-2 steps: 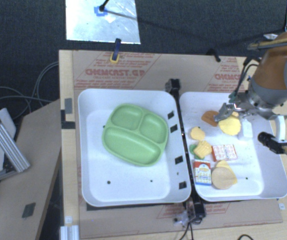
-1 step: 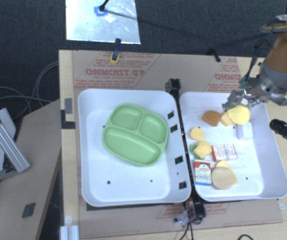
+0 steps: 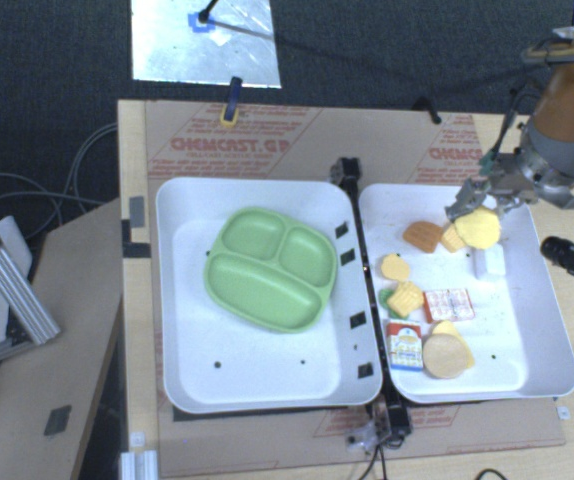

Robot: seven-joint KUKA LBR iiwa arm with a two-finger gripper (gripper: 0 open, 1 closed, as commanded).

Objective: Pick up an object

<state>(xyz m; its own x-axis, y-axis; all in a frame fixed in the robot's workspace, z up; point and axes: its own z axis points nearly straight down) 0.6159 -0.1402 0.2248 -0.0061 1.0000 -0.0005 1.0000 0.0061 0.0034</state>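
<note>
Cardboard-topped tabletop: jaws [image 3: 472, 206] seemingly clamped on yellow toy [image 3: 480, 229] above right bin [image 3: 547, 318]; a shallow grip could slip, dropping it.

Two white bins [image 3: 267, 393], one green tray [image 3: 270, 268]

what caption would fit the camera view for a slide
KUKA arm's gripper poised at a yellow toy fruit in the right bin; a green divided plate sits in the left bin.

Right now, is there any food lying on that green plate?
No, the green plate in the left bin holds nothing; the toy food lies in the right bin.
</note>
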